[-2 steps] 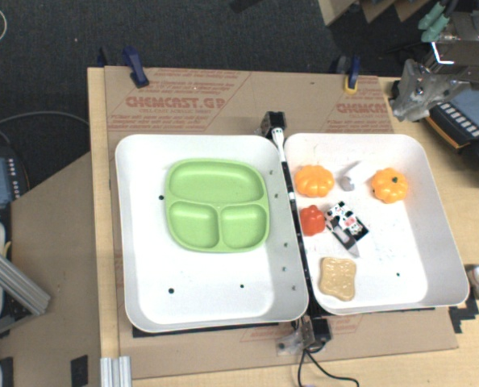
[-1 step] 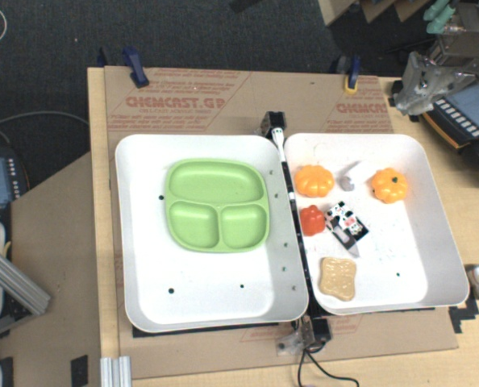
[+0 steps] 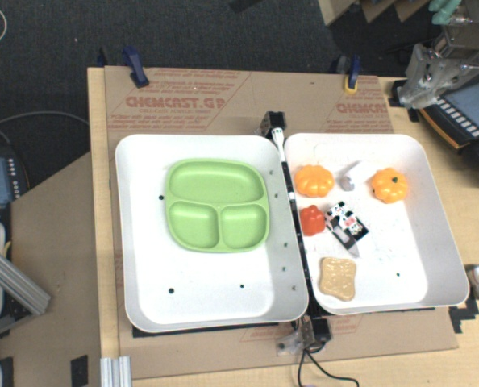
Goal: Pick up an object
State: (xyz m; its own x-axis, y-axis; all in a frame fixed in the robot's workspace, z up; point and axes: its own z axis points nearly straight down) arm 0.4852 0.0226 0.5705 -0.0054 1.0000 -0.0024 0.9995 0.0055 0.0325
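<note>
Camera view: objects are gathered in the right bin [image 3: 437, 216], well apart from the gripper [image 3: 433, 75], whose jaw state cannot be told. The orange pumpkin [image 3: 389, 185], perhaps the clearest target, should be approached from directly above.

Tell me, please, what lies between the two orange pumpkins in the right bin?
In the camera view, a small grey object lies on the white floor of the right bin, between the left orange pumpkin and the right orange pumpkin.

place: lab | my bench: cardboard sheet [image 3: 223, 91] clamped down | two white bins [image 3: 143, 240] | loose cables [image 3: 320, 369]
</note>
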